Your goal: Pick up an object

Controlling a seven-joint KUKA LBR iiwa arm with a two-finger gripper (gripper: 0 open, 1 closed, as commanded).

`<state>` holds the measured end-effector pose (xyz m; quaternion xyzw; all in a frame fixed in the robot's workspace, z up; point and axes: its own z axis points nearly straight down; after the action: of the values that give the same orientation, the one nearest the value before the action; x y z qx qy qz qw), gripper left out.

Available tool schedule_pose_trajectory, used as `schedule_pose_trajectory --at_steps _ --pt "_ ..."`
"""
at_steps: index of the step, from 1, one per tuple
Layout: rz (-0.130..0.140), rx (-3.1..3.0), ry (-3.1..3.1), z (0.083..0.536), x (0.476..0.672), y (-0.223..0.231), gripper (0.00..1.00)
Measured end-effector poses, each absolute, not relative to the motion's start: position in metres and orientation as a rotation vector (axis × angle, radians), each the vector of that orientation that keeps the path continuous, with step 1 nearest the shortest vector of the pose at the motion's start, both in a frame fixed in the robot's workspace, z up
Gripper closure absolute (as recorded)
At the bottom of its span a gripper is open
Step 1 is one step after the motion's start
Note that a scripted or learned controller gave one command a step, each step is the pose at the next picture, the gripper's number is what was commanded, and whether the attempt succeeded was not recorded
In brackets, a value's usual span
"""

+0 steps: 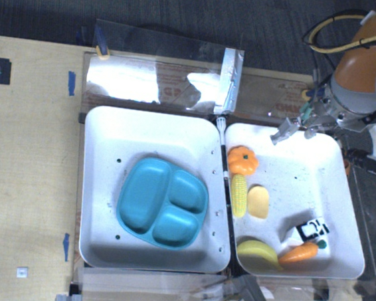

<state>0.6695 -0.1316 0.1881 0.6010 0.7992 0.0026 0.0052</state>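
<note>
We see the arm [370,72] reaching in, its pincer [288,131] over the right bin's [348,217] far rim; whether it is apart, we cannot tell. That bin holds six toys; the left bin [99,170] holds one blue plate [162,202].

Pale bare wood on the bench [17,182], matt. Two bins [99,170] of smooth white plastic, faintly shiny. Blue divided tray [162,202] looks glossy plastic. Clear shiny film [156,76] glares at upper centre.

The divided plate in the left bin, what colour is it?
Blue; the plate shows clearly in the camera view.
</note>
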Motion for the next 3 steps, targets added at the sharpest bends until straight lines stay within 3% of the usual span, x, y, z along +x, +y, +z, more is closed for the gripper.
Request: schedule_pose_trajectory --at_steps 1,2,3 --pt "-0.004 1.915 2.494 0.102 0.566 -0.098 0.00" --pt "0.007 1.860 2.525 0.088 0.547 -0.104 0.00" --pt "0.008 1.841 2.536 0.088 0.577 -0.117 0.00"
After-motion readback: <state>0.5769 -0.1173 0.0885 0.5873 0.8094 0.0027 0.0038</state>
